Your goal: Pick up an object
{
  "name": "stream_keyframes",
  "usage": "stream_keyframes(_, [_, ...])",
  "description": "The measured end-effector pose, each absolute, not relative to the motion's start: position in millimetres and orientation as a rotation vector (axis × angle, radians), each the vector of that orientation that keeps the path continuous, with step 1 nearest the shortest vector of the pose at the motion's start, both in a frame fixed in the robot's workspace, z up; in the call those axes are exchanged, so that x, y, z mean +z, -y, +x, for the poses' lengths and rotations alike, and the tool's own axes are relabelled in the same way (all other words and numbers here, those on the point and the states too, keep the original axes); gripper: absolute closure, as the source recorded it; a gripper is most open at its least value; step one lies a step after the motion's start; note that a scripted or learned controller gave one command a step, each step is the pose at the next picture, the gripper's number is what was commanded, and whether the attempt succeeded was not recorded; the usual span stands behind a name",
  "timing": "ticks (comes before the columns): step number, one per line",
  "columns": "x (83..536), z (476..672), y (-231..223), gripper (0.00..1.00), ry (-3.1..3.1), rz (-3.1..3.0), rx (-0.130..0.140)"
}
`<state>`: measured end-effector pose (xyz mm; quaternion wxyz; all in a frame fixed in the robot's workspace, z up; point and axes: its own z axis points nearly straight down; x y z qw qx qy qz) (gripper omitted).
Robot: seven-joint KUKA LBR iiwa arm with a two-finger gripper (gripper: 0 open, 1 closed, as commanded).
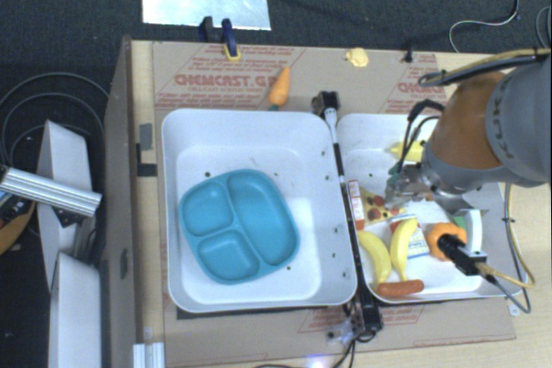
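Over the right bin [366, 138], the gripper [398, 190] sits low nr the middle; can't tell if it's open or shut. Just in front of it lie 2 bananas [376, 254] side by side, 1 red sausage [399, 290] by the front wall, and 1 orange item [440, 233]. Left bin [172, 185] holds 1 blue plate [239, 224] w/ 3 compartments.

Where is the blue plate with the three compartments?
In the camera view, the blue plate lies flat in the left bin, toward its near side, across from the bananas in the right bin.
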<state>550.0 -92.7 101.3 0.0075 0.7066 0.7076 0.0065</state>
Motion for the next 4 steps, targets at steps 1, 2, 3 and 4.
stream_keyframes(1, [100.3, 549.4, 92.5, 0.00, -2.214, 2.210, 0.019])
stream_keyframes(2, [86.8, 503.1, 99.3, 0.00, -2.216, 2.217, 0.008])
stream_keyframes(3, [94.9, 503.0, 98.7, 1.00, -2.221, 2.217, 0.005])
stream_keyframes(4, [190.5, 580.2, 27.0, 1.00, -2.230, 2.198, 0.021])
